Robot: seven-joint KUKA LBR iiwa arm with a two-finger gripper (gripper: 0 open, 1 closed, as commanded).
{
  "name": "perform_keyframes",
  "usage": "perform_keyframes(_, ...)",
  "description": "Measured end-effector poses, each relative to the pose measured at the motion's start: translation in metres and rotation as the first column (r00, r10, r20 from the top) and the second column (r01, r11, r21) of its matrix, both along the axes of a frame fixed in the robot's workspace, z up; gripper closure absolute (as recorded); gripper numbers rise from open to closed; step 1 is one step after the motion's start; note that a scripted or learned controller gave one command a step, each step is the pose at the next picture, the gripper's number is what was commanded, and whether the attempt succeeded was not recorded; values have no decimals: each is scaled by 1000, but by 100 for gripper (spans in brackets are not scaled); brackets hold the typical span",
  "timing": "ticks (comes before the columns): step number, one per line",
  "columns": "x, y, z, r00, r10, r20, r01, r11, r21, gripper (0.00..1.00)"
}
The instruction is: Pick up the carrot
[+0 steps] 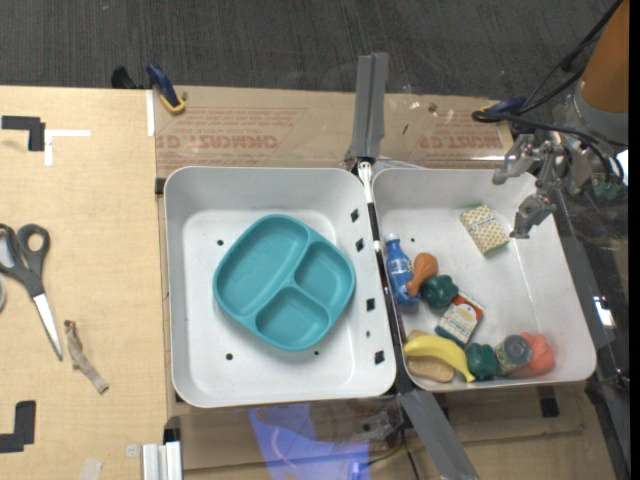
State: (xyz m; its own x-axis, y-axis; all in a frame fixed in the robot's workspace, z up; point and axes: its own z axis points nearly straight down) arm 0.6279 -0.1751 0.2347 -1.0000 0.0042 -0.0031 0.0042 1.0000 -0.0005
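- Overhead, I see a tan cardboard-covered bench (80,268) under two shallow white bins (180,298), dark carpet behind.
- Mirrored print on the cardboard strip (235,140) is unreadable to me.
- The small orange carrot (424,265) lies in the right bin beside a blue bottle (397,266).
- The metal two-finger gripper (530,208) hangs at that bin's far right; I cannot tell its grip state.

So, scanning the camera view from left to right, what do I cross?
Scissors → teal plate in the left bin → blue bottle → patterned sponge → gripper.
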Motion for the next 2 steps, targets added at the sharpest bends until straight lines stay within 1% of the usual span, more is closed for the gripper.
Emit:
perform_keyframes(1, -29, 41, -123, 1000, 2, -1, -2, 1000, 0, 0)
perform_keyframes(2, -50, 76, -142, 999, 46, -1, -46, 999, 0, 0)
